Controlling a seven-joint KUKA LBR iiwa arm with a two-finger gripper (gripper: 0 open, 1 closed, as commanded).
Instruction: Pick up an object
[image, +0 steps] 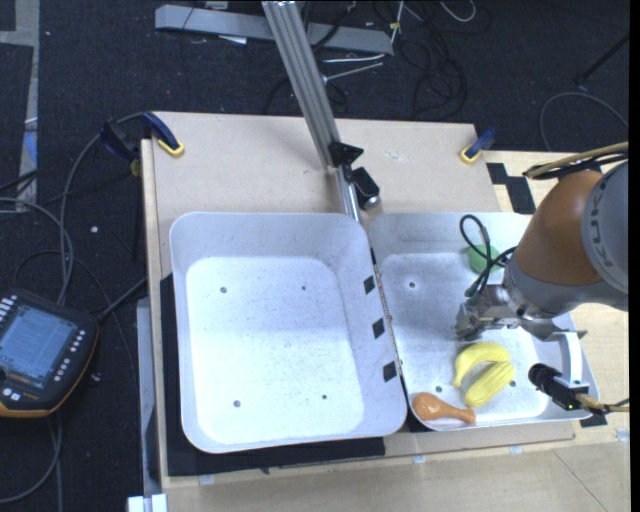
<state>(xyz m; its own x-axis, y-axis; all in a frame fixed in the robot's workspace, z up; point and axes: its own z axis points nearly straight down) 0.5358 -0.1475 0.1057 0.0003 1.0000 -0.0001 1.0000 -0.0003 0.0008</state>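
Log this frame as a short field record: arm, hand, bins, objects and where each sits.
arm: grey with orange band, reaching in from the right over the right bin
hand: low inside the right bin, just above the yellow object; grip state unclear
left bin: white, shallow
right bin: white, shallow, holds the objects
yellow object: near the front of the right bin
orange object: at the bin's front edge
green object: towards the back, partly behind the arm
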